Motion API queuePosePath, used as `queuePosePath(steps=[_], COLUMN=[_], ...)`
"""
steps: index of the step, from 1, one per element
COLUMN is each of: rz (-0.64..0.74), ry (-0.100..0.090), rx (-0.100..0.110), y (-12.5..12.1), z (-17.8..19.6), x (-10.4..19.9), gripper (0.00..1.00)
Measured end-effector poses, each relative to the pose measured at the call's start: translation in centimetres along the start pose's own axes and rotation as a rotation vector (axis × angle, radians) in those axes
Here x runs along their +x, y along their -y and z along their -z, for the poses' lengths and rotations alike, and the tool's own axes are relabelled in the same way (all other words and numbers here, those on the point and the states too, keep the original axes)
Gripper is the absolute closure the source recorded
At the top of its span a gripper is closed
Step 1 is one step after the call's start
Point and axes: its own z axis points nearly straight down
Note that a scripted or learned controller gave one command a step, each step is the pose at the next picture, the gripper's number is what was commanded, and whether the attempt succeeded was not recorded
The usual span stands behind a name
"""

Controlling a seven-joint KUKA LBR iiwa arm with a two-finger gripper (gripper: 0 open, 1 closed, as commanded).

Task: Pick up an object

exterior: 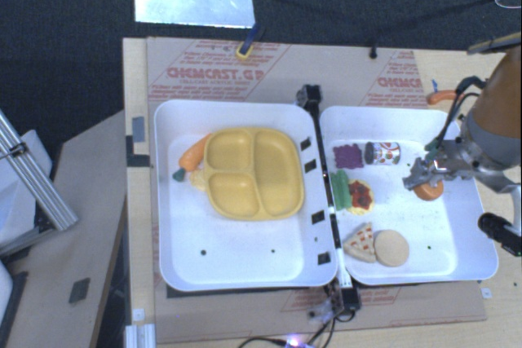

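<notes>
Orange object [430, 191] | round, small, right bin [465, 257] | under end effector [426, 173] | grip state: cannot tell

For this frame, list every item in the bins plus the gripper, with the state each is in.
Yellow divided plate: flat in left bin, compartments bare.
Carrot: lying against plate's left edge.
Purple grapes: lying in right bin.
Small can: on its side.
Pizza slice: flat.
Round cookie: flat, touching pizza slice.
Orange object: under the gripper.
Gripper: low over orange object; grasp unclear.
</notes>
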Motion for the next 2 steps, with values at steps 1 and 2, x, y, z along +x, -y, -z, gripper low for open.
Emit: queuePosePath(steps=[1,2], rz=[0.004,-0.002], ry=[-0.002,-0.001], rx=[0.003,0.005], y=[1.2,1.0], z=[0.6,-0.9], x=[4.4,4.4], gripper=[1.0,1.0])
